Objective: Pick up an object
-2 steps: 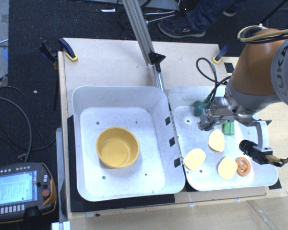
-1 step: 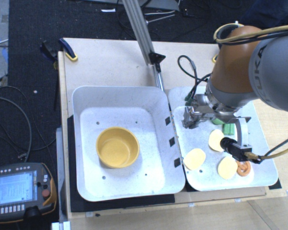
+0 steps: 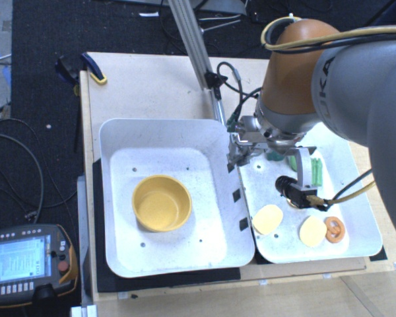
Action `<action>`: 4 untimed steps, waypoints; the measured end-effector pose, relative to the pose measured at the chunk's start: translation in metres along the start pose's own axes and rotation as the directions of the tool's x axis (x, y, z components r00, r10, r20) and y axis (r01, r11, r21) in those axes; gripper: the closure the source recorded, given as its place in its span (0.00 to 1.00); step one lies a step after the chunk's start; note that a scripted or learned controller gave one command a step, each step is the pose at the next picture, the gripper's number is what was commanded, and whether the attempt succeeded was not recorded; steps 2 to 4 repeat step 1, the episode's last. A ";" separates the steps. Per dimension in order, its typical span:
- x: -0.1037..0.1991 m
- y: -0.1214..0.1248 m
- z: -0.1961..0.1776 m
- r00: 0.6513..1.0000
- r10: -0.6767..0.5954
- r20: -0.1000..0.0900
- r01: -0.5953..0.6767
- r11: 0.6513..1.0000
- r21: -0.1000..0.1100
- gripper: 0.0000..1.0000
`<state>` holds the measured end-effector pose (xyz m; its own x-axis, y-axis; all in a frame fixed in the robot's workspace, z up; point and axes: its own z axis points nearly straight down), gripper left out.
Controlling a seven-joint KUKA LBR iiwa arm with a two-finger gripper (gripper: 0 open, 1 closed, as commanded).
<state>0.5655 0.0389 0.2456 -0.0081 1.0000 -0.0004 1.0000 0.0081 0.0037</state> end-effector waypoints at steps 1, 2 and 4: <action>0.056 0.020 0.016 1.000 -0.002 0.000 0.002 1.000 0.001 1.00; 0.056 0.020 0.016 1.000 -0.002 0.000 0.002 1.000 0.001 1.00; 0.056 0.020 0.016 1.000 -0.002 0.000 0.002 1.000 0.001 1.00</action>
